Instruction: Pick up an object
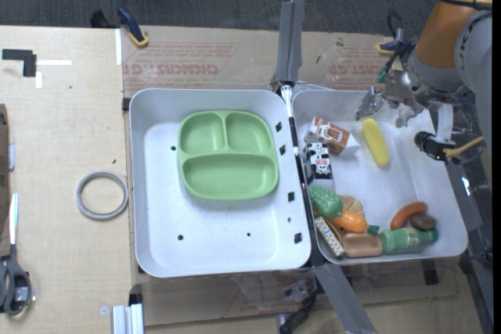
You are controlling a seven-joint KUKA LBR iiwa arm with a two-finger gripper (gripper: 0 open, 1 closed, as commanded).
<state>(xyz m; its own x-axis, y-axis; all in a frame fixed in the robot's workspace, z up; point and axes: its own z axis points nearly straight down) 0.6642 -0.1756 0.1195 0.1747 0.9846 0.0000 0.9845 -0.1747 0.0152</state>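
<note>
My jaws (385, 104) hang over the far end of the right bin (438, 192), spread open with nothing between them. The corn (375, 141) lies just below and beside them on the bin floor, apart from the fingers. So nothing is picked yet: by my reckoning I am at the approach, with the descent, the closing and the lift all left to do.

The corn looks the easiest target, lying alone on bare white. The rest crowds the near left of the bin: a small carton (329, 135) against the left wall, a cow-patterned box (318, 160) below it, then a green piece (326, 202), a carrot (352, 221), a bottle (405, 239) and a sausage (409, 212) near the front wall. The left bin (156, 192) holds a green tray (228, 154).

My own wrist (446, 27) covers the bin's far right corner, and the heap at the front overlaps so much that I cannot tell some pieces apart. How near my fingertips are to the floor is hard to judge from this slant.
</note>
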